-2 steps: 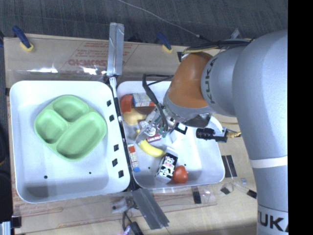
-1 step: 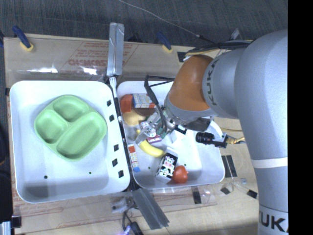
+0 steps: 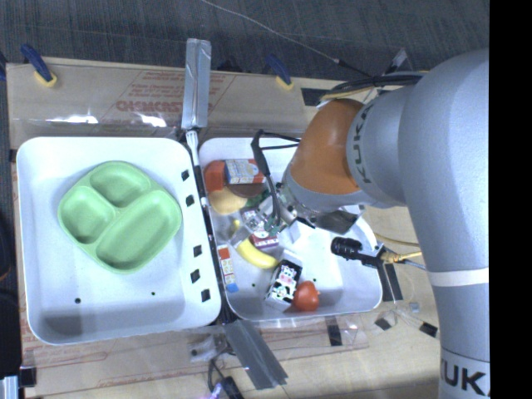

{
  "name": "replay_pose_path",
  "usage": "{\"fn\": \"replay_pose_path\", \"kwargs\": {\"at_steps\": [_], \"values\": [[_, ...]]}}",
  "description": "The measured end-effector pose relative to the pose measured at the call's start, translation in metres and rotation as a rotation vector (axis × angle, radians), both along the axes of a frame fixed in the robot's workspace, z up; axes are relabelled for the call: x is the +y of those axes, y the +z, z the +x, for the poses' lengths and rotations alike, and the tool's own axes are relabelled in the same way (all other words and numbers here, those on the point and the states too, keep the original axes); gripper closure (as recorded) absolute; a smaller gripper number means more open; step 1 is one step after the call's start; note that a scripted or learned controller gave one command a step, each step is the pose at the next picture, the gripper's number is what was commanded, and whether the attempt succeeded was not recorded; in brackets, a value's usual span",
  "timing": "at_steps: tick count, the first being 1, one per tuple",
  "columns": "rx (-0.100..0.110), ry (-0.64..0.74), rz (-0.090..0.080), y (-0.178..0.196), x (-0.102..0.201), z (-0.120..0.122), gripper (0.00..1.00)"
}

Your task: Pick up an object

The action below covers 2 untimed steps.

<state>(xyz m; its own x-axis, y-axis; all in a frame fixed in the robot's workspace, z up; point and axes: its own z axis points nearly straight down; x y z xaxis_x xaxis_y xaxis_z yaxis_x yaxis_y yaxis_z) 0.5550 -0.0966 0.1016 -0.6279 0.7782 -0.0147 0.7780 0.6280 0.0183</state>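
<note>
Grey arm (image 3: 432,181) fills the right side, orange band (image 3: 328,152) above the wrist, reaching down and left into the right bin (image 3: 366,285). Counter (image 3: 108,98) carries both white bins side by side. Left bin (image 3: 41,223) holds a green divided plate (image 3: 120,214) with three compartments, lying flat, roughly at its middle.

Right bin holds a cluster of small objects along its left half. Far end: a red round item (image 3: 215,173) touching a small box with a red-and-white label (image 3: 242,170). Just nearer, a pale yellow rounded item (image 3: 224,200). Near the middle, a yellow banana (image 3: 256,255). Nearer still, a black-and-white patterned box (image 3: 283,282) tilted, touching a red tomato-like ball (image 3: 306,297) at the near edge.

Hand (image 3: 264,221) sits low over the clutter, between the pale item and the banana; wrist hardware hides the tips, so cannot tell whether it is open, closed, or gripping anything.
</note>
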Motion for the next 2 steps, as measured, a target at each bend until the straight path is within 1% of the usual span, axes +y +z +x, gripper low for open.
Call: {"fn": "replay_pose_path", "kwargs": {"at_steps": [1, 2], "values": [[0.002, -0.218, 0.006, 0.000, -0.002, -0.009, 0.00], [-0.003, -0.476, 0.010, 0.000, -0.001, -0.025, 0.00]]}}
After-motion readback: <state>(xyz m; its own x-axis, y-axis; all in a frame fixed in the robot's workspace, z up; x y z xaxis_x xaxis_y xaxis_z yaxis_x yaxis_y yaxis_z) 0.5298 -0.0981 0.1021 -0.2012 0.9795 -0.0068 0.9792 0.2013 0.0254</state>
